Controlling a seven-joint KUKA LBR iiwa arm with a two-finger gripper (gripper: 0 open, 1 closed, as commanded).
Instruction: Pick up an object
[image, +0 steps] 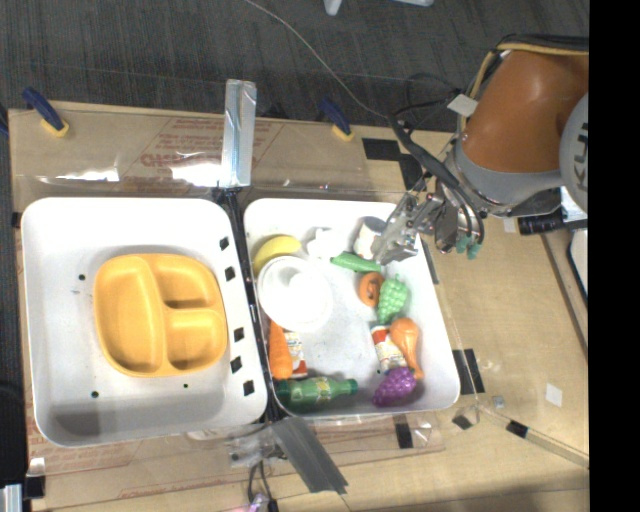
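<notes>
My gripper (392, 243) hangs over the upper right part of the right bin (345, 213), its metal fingers pointing down and left, with nothing seen between them. Just below its tips lie a green vegetable stick (350, 263), an orange fruit (370, 288) and a green bumpy piece (394, 298). Further down are a small red and white bottle (384, 348), an orange drumstick shape (406, 342), purple grapes (396, 384), a green bottle (315, 391) and an orange carton (285, 354). A white bowl (295, 292) and a yellow piece (274, 247) sit at the bin's left.
The left bin (60, 230) holds a yellow divided tray (160, 312). A metal strip (238, 135) stands at the back between the bins. Cables (420, 150) trail from the arm above the right bin's far corner.
</notes>
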